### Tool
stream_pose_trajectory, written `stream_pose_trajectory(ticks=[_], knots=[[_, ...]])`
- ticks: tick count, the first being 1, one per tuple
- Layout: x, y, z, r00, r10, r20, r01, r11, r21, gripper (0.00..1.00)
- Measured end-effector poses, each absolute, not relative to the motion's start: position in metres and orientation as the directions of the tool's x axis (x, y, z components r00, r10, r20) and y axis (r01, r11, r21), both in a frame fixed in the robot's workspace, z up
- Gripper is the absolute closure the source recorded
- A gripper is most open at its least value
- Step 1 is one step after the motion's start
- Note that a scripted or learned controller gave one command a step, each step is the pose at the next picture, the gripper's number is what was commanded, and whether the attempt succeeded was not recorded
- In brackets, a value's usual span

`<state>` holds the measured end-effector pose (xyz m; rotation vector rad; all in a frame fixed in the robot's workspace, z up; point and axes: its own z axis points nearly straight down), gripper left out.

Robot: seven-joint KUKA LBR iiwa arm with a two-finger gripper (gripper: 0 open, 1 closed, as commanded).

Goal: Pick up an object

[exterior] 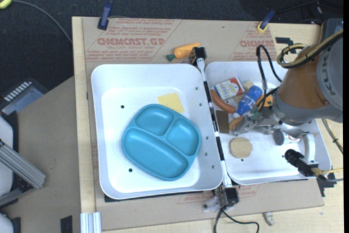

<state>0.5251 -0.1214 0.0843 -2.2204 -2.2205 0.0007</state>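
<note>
**Arm reaching into the right bin, over the pile of objects**

The grey arm with the orange band (297,87) is coming in from the right side of the frame and is leaning over the right bin (262,174). The gripper (256,120) is sitting low among the objects at the centre-left of this bin; I cannot tell how far it is open, and I cannot tell whether it is holding anything.

Just beside it, a blue bottle (248,101) is lying tilted, touching an orange curved piece (222,105). A small white and red packet (229,87) is lying above them. A round tan disc (240,147) is resting alone on the bin floor, lower in the frame.

In the left bin (103,133), a blue divided plate (161,141) is lying in the middle, and a yellow flat piece (170,101) is showing partly under its upper edge.
</note>
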Motion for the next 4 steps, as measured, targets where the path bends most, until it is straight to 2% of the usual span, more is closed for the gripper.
stream_pose_trajectory(ticks=[1, 2, 3, 4], knots=[[0.613, -0.121, 0.085, -0.001, 1.000, 0.000, 1.000, 0.001, 0.000, 0.00], [0.657, -0.102, 0.081, 0.002, 1.000, 0.003, 1.000, -0.002, -0.028, 0.00], [0.655, -0.103, 0.090, 0.002, 1.000, 0.002, 0.999, -0.002, -0.038, 1.00], [0.630, -0.052, 0.186, -0.002, 1.000, 0.001, 1.000, 0.002, 0.002, 1.00]])
